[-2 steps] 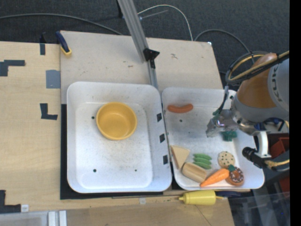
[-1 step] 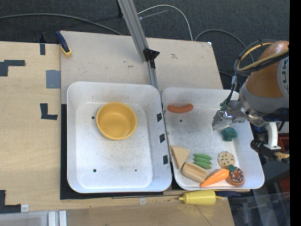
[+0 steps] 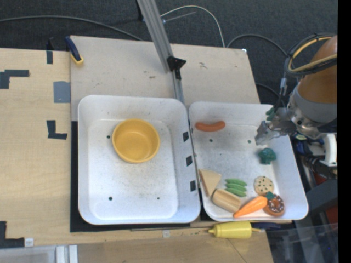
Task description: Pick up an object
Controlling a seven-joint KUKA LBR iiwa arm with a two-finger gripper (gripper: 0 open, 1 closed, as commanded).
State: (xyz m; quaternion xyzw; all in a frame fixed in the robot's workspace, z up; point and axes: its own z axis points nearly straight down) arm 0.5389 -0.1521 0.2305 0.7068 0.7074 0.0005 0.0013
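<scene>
So there are two white bins side by side on the bench, and the left bin [image 3: 93, 201] has just a yellow bowl [image 3: 136, 141] sitting in its upper middle. All the small stuff is in the right bin [image 3: 290, 174]: a hot dog [image 3: 210, 126] lying flat near the top left corner, a little dark green broccoli piece [image 3: 267, 155] over toward the right wall, and then a pile along the bottom with a cheese wedge [image 3: 209, 179], a bread roll [image 3: 226, 200] touching it, green pea pods [image 3: 236, 187] just above the roll, a carrot [image 3: 251, 206] lying at a slant against the roll, a chocolate chip cookie [image 3: 263, 185] and a sprinkled donut [image 3: 275, 205] right at the carrot's tip. The arm comes in from the right and the gripper [image 3: 262, 136] is hanging over the upper right part of that bin, just above the broccoli and apart from it. Honestly can't tell how wide it's open from this angle, but nothing is visibly in it. A yellow mustard bottle [image 3: 233, 230] is lying on the bench just below the right bin, outside it, and a yellow-tipped blue clamp [image 3: 73, 50] sits at the board's top left corner.
</scene>
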